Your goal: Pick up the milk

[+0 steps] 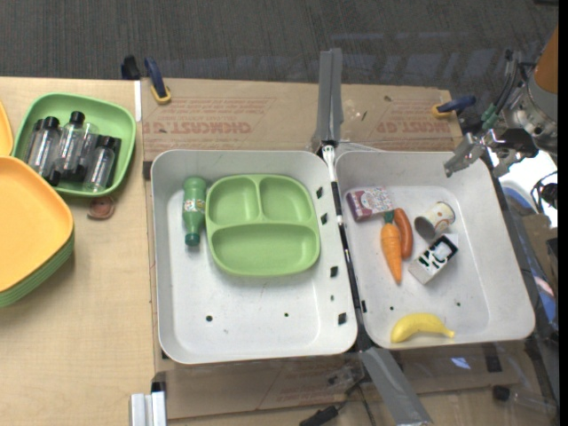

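Milk carton point(435, 258), black-and-white, lies tilted near the centre of the right bin point(506, 264). From left: green bottle point(193, 209) and green divided plate point(263, 224) in the left bin point(240, 327); carrot point(392, 249) at the carton's 9 o'clock, banana point(421, 327) at 6 o'clock; end effector point(472, 152) at 1 o'clock, grip state indeterminable.
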`<state>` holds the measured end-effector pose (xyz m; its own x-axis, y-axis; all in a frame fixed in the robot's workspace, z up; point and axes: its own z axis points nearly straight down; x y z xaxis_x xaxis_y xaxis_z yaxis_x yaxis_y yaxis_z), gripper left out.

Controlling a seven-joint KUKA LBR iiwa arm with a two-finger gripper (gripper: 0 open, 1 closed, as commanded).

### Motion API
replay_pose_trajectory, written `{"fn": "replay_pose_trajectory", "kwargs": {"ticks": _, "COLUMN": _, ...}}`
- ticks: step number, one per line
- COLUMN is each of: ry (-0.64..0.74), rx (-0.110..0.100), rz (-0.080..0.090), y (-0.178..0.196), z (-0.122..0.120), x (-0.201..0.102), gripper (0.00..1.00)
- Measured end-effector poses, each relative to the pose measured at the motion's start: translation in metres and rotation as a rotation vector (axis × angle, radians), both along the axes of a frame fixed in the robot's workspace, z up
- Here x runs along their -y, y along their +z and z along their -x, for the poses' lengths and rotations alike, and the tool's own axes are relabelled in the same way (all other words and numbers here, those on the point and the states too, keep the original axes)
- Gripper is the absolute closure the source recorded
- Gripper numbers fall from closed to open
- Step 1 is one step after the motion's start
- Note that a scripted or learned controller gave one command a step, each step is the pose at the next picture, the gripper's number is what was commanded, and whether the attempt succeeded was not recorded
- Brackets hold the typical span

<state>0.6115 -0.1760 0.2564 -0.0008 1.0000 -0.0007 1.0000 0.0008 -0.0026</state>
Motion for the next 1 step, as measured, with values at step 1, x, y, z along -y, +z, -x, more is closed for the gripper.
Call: {"fn": "replay_pose_trajectory", "kwargs": {"ticks": 1, "ry": 0.002, "rx": -0.002, "rz": 0.001, "y": 0.0078, "z": -0.0002, "x": 0.0006, "gripper": 1.0}}
